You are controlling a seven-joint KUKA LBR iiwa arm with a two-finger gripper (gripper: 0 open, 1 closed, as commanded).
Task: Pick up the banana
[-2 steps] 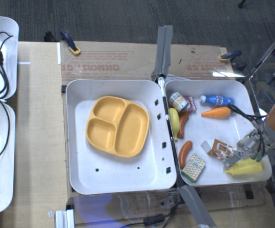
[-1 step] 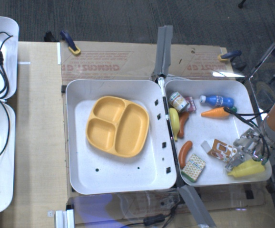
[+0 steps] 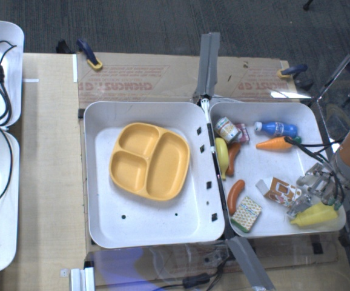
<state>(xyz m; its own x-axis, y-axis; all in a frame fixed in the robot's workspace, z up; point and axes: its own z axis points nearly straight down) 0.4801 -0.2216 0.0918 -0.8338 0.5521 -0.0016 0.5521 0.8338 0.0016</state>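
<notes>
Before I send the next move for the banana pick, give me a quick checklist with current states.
1. Banana located: ok. It lies in the right bin, against the left wall.
2. Claw over the banana: not ok. It sits at the bin's right side, near a yellow object, far from the banana.
3. Claw holding anything: cannot tell.
4. Room around the banana: not ok. A sausage lies right beside it and a small can sits at its upper end.
5. Path across the bin: cannot tell. A carrot, a carton and a second sausage lie between; claw height is unclear.
</notes>
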